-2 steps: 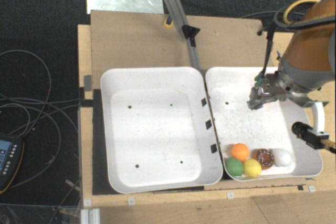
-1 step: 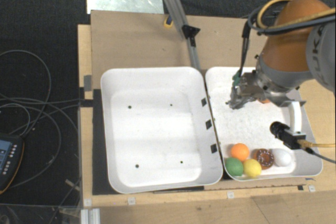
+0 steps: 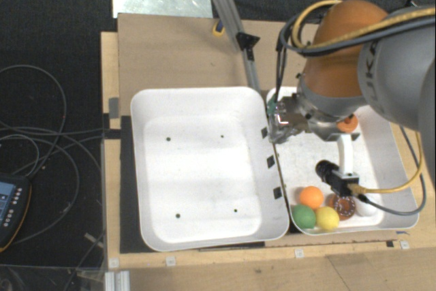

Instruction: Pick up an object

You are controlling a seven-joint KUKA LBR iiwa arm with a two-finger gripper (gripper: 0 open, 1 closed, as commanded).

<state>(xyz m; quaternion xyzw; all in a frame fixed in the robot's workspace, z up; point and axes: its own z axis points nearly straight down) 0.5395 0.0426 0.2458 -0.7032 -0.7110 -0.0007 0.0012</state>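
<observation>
Brown bench [image 3: 170, 51], two white bins. Gripper [image 3: 283, 120] at right bin's [image 3: 392, 146] upper-left corner, finger state unclear. Orange ball [image 3: 311, 196], green ball [image 3: 304, 217], yellow ball [image 3: 328, 218] lower frame.

White bins [image 3: 197, 105], orange ball [image 3: 311, 197], green ball [image 3: 304, 217], yellow ball [image 3: 328, 218], grey arm [image 3: 402, 71] with orange band [image 3: 344, 44]
</observation>
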